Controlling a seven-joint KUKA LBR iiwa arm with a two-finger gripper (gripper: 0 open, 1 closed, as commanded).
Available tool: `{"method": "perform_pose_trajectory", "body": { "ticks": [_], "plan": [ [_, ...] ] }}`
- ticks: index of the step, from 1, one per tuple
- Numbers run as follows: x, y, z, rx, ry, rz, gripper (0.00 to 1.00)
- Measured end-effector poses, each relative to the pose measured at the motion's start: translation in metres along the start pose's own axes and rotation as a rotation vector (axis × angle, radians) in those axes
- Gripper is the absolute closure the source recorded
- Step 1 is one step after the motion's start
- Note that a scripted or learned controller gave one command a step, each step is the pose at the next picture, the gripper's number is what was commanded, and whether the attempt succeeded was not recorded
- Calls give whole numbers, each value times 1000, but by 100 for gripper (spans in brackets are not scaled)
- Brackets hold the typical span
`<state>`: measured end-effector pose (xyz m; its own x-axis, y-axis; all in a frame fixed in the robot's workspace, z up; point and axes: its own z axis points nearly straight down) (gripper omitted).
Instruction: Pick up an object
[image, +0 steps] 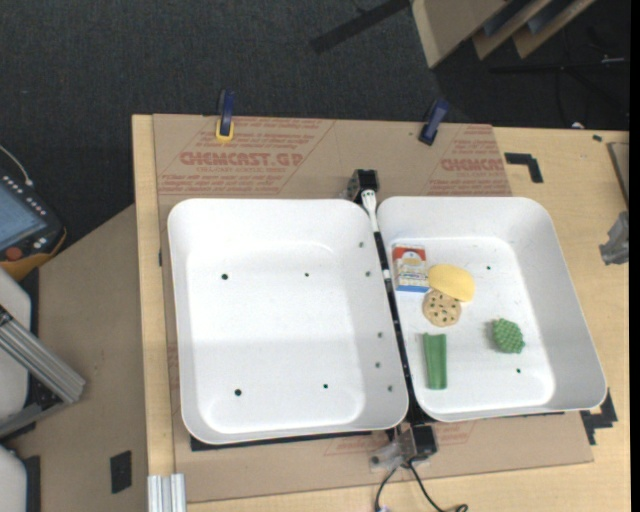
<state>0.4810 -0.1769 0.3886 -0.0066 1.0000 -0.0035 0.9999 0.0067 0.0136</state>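
Observation:
The right bin (560, 290) holds several small items. A red and white carton (410, 266) lies near the bin's left wall, with a yellow lemon-shaped piece (452, 281) touching its right side. Just below them rests a round chocolate-chip cookie (441, 308). A green stick (435, 360) lies lengthwise under the cookie, and a bumpy green lump (508, 336) sits apart to the right. A grey part of the gripper (616, 240) pokes in at the right edge, outside the bin and well away from all the items.
The left bin (200, 300) adjoins the right one along a black seam. Both rest on a brown cardboard sheet (300, 155) held by two blue clamps (225, 110) (434, 120). A metal rail (40, 360) and a screen (20, 215) stand at the far left.

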Motion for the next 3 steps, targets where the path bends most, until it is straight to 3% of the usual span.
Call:
{"method": "perform_pose_trajectory", "body": {
  "ticks": [1, 2, 3],
  "plan": [
    [-48, -7, 147, 27, 7, 12, 100],
    [10, 0, 7, -4, 0, -1, 100],
    [7, -6, 149, 28, 8, 8, 100]
  ]
}}
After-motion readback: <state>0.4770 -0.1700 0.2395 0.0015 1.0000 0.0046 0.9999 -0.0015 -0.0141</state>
